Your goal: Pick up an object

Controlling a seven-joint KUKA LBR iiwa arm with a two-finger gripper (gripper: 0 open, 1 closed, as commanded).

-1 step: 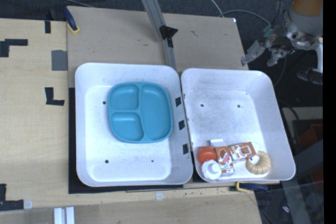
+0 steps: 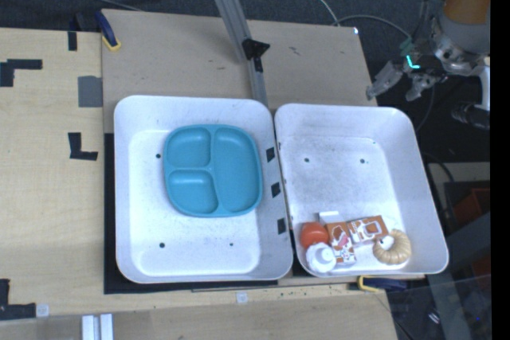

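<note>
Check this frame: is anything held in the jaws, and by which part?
Nothing is held. The gripper hangs open outside the bins, beyond the right bin's far corner, with no object between its jaws.

- One fixed camera is looking down at a slant from above the two shallow white plastic bins (image 2: 197,109).
- It is sitting far enough back to be taking in both bins whole.

The print on the orange packet (image 2: 356,238) is too small to read.
</note>
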